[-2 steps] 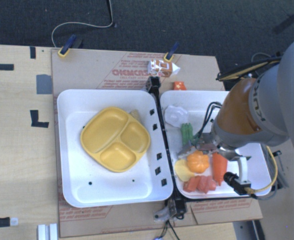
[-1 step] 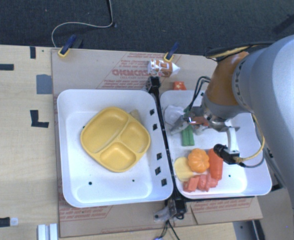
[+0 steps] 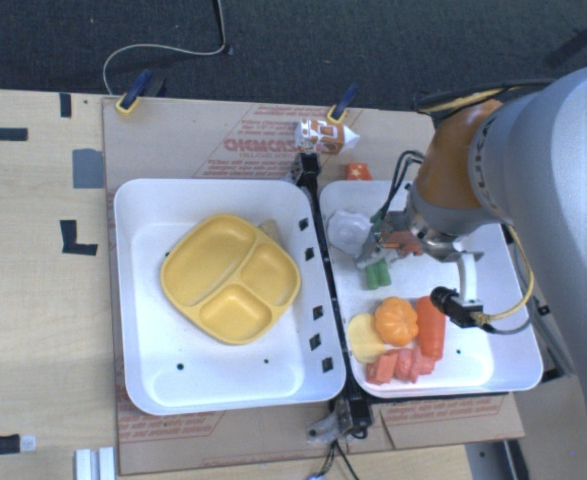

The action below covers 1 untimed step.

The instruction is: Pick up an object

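My gripper [image 3: 385, 246] hangs low over the upper middle of the right bin [image 3: 503, 368]. A small green block [image 3: 377, 275] lies just below it, touching or nearly touching its tip. A crumpled clear plastic piece [image 3: 349, 230] sits to the gripper's left. Toward the front of the bin lie an orange pumpkin-shaped toy [image 3: 395, 320], a pale yellow piece [image 3: 364, 339], an orange-red carrot-like piece [image 3: 430, 330] and some salmon-pink pieces [image 3: 397, 366]. The arm hides the back right part of this bin.
The left bin [image 3: 143, 368] holds a yellow divided plate [image 3: 230, 278]. A small packet [image 3: 325, 136] and an orange item [image 3: 358, 172] lie on the cardboard behind the bins. Clips sit along the divider between the bins.
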Motion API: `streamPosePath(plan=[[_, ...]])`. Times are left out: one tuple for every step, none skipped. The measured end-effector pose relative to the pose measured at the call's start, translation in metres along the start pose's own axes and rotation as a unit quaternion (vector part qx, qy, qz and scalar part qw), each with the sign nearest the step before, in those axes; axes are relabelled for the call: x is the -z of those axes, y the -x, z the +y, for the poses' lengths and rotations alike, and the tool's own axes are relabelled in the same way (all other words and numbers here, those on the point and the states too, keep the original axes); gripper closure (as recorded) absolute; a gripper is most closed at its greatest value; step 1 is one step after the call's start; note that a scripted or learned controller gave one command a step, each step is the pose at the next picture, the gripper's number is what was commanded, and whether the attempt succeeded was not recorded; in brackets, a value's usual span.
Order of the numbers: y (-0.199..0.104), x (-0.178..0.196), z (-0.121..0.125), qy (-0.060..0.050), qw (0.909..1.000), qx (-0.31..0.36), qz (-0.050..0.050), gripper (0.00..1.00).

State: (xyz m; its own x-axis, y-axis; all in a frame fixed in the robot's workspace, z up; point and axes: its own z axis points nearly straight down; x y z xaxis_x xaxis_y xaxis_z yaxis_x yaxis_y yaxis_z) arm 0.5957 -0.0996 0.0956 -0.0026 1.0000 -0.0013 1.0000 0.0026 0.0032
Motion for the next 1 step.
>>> streamPosePath(plan=[[-0.0532, 0.0974, -0.0001, 0.002, 1.0000, 0.002, 0.001, 1.00]])
